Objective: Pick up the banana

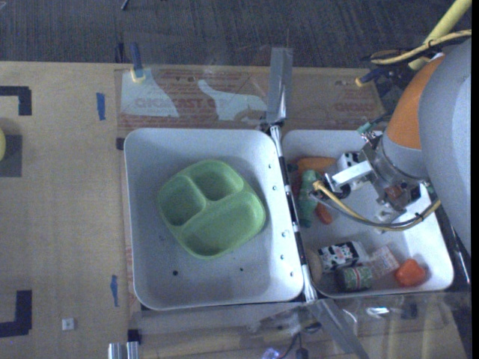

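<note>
Two white bins side by side on wood bench (pixel 67 223). Left bin (pixel 142 268): holds one green plate (pixel 212 208) with three compartments, lying flat near the middle, slightly turned, nothing in its compartments. Right bin (pixel 438 264): crowded. Orange piece (pixel 317 163) at top left, close to the divider wall. Green item (pixel 307 200) just below it along the same wall, small red item (pixel 323 215) touching or just beside the green one. Black-and-white carton (pixel 341 254) lower down, can (pixel 355 277) on its side just below the carton, pale packet (pixel 383 260) beside both, red-orange item (pixel 409 272) near the bottom right corner. Arm (pixel 449 126) in from the right, over the right bin. Gripper (pixel 334 182) low over the upper left part of that bin, near the orange and green items, hose looping beneath. Gripper state: cannot tell. Nothing seen held. Banana place: cannot tell; yellow bit (pixel 1 145) cut off at far left edge, well apart from both bins, too little to identify.
</note>
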### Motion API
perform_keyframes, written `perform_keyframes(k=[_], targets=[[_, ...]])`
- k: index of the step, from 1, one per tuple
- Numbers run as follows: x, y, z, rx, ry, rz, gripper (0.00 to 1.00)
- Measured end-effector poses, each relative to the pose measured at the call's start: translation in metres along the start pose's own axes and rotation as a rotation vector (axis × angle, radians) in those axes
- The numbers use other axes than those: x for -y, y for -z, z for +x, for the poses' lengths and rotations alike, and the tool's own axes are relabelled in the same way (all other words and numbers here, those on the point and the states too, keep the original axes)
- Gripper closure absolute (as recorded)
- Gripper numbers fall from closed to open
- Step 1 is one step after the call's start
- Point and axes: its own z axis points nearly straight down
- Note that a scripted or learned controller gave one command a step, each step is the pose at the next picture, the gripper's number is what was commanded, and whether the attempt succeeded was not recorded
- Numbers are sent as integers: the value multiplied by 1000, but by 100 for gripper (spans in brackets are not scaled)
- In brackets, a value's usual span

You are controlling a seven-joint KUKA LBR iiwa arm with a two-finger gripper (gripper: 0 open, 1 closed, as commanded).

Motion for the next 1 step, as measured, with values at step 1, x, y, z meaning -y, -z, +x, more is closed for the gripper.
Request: perform_keyframes(k=[1], targets=[[-101, 10, 43, 0, 66, 0, 0]])
